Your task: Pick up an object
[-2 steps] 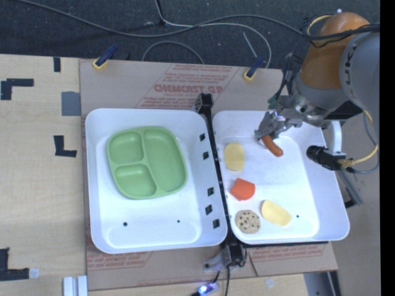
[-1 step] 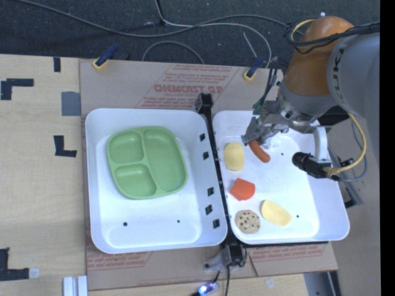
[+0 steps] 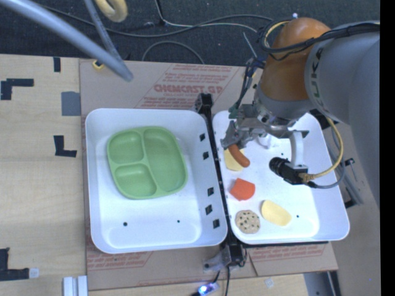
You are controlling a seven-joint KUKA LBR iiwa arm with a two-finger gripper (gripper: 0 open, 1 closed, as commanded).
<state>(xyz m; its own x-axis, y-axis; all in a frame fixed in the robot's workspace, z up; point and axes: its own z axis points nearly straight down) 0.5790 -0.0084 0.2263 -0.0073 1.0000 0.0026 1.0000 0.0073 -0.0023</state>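
Gripper low over right bin, finger state unclear.
Four items there: sausage on yellow slice, orange block, cookie, yellow piece. One green tray, left bin.

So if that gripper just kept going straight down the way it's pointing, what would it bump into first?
Most likely the hot dog toy lying over a yellow piece in the right bin. The gripper points down right above it, though depth is hard to judge from this angle.
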